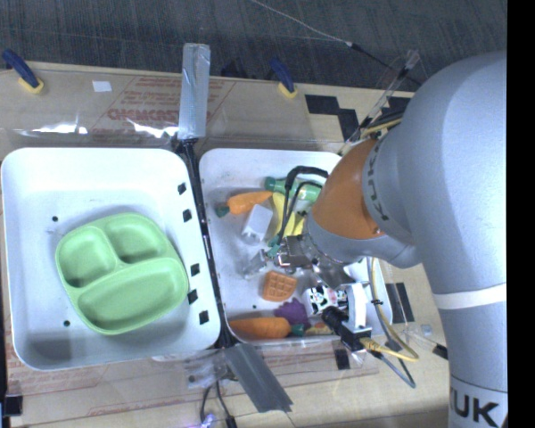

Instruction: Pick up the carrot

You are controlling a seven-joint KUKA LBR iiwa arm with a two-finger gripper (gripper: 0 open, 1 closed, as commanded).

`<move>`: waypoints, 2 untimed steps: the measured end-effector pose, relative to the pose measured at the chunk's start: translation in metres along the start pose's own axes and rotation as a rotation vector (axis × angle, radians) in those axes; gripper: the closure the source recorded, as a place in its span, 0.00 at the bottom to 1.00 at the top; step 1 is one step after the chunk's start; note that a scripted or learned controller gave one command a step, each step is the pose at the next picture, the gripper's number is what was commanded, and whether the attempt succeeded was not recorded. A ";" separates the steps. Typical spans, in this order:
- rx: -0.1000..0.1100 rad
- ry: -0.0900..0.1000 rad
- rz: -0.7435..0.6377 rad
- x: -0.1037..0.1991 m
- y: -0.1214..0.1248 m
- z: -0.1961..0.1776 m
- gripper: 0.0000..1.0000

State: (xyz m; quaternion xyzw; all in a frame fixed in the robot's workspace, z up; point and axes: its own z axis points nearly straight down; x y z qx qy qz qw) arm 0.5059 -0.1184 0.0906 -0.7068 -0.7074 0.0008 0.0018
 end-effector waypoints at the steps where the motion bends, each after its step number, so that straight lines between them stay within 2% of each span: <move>1: 0.003 0.002 -0.008 0.001 0.000 -0.009 1.00; 2: 0.004 0.002 -0.009 0.002 0.000 -0.009 0.00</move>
